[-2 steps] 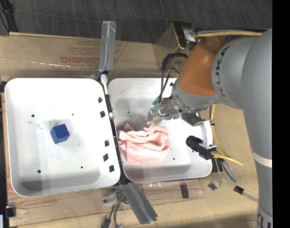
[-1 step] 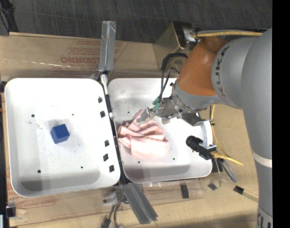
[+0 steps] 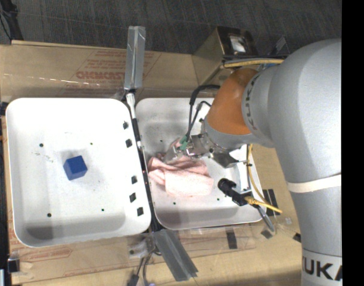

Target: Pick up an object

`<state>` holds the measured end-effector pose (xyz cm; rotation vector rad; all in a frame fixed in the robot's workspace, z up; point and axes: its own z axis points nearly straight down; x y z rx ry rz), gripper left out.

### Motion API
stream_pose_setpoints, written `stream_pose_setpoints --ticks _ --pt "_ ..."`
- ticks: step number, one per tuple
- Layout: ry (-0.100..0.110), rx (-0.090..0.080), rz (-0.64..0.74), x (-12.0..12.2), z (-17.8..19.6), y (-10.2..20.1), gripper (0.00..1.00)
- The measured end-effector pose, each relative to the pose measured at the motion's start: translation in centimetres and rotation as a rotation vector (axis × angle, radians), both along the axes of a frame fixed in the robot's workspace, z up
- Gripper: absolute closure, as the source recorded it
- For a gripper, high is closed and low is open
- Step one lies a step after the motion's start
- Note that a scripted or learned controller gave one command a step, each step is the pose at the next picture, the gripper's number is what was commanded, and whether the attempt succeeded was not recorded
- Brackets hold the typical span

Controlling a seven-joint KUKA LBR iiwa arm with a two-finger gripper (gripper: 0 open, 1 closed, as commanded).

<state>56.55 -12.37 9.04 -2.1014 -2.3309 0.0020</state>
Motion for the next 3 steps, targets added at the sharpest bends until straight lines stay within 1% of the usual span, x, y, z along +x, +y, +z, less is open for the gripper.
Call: stream_pose_setpoints --ticks 1,2,3 --pt "0.001 0.001 0.044 2.9 0.0 0.8 0.0" --pt "0.001 -0.001 -0.023 4.9 13.7 1.3 0.0" --pt "0.002 0.001 0.108 3.4 -0.1 -4.3 0.0"
